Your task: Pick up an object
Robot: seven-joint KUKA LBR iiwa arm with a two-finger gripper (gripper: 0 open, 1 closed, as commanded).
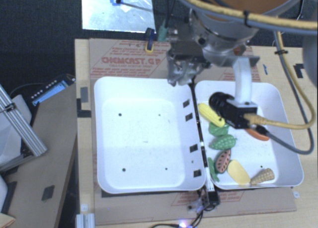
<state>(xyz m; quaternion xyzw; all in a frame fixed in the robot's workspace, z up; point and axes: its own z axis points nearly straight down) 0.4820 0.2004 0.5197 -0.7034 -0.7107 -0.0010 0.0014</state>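
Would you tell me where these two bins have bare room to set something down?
The floor of the view's left bin is bare. In the right bin, a strip is free along its right wall, between the orange piece and the cone. Its left side, around the toy corn, is crowded.

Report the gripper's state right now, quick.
Gripper: open or closed cannot be told from this view.

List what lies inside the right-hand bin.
In the bin: a corn cob, two green pieces, a watermelon slice, a yellow piece, a cone. An orange piece is partly hidden.
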